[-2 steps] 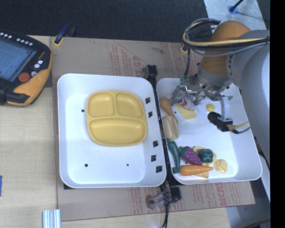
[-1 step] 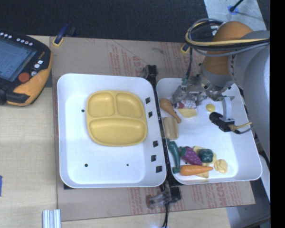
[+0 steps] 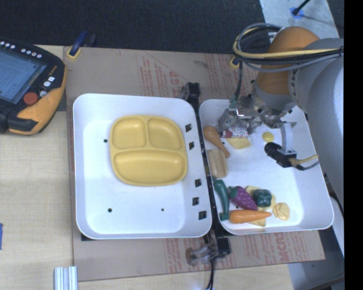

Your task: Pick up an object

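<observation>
My gripper reaches down into the back of the right bin, right over a small pile of toy food. Just under it lie a pale yellow piece with a red spot and a brown sausage-shaped piece. A tan bread-like piece lies by the bin's left wall. Along the front lie a green vegetable, purple grapes, a dark green piece, an orange carrot and a pale yellow piece. A small yellow ball sits to the gripper's right.
The left bin holds a yellow divided plate. A teach pendant lies on the bench at the far left. The grey arm with its orange band comes in over the right bin's back right corner.
</observation>
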Tool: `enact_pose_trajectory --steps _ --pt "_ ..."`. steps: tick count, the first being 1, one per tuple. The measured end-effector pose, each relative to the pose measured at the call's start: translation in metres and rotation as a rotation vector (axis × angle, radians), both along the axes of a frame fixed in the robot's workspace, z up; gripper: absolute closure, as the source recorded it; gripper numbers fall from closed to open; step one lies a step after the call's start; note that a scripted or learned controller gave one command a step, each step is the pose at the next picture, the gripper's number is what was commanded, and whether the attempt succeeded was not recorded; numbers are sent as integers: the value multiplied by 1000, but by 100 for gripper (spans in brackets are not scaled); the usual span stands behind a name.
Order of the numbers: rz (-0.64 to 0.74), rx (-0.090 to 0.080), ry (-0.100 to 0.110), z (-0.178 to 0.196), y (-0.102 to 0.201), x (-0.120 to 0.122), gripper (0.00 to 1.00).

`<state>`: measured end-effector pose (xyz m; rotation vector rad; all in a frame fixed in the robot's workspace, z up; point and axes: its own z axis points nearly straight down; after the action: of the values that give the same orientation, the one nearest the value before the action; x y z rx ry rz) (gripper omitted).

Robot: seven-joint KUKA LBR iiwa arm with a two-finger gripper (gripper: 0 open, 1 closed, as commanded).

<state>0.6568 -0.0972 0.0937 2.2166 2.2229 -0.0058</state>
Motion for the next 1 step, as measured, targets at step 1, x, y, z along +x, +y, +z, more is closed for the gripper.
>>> enact_pose_trajectory --steps 1 --pt "0 0 0 0 1 0 0"
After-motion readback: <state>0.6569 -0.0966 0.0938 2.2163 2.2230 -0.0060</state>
